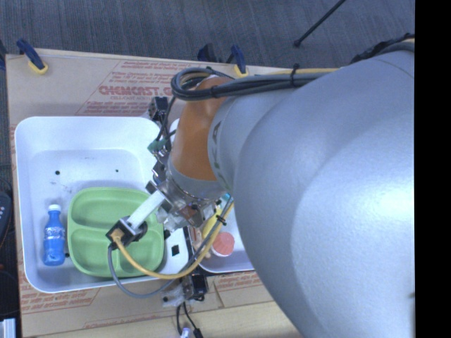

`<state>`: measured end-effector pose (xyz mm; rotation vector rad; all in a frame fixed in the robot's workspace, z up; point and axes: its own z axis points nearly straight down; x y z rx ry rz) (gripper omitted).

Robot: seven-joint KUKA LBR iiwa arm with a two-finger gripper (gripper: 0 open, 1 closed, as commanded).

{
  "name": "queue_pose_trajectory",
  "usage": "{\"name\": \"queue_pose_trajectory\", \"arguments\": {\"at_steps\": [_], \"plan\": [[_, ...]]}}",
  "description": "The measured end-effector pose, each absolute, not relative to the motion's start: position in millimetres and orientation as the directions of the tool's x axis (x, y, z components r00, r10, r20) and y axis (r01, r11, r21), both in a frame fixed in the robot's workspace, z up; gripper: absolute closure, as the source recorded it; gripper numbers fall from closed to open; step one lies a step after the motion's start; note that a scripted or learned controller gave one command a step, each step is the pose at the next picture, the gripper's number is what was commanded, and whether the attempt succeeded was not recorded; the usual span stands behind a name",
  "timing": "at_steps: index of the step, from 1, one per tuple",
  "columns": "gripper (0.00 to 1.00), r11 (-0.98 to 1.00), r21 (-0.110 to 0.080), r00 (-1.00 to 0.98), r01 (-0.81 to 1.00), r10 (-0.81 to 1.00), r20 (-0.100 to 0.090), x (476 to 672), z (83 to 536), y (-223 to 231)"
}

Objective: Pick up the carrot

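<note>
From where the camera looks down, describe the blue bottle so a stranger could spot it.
Find the left white bin. Along its left wall, beside the green divided plate, lies a small blue bottle with a white cap. It is the sole blue item there.

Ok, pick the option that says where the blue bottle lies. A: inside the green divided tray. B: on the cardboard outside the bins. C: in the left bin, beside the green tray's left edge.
C: the blue bottle lies on the floor of the left bin, just left of the green tray.
</note>
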<state>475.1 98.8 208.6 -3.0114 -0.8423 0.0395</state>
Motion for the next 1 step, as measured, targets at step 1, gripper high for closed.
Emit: {"name": "queue_pose_trajectory", "arguments": {"at_steps": [1], "plan": [[1.00, -0.849, -0.028, 0.848, 0.528, 0.529, -0.028, 475.0, 217.3, 100.4]]}}
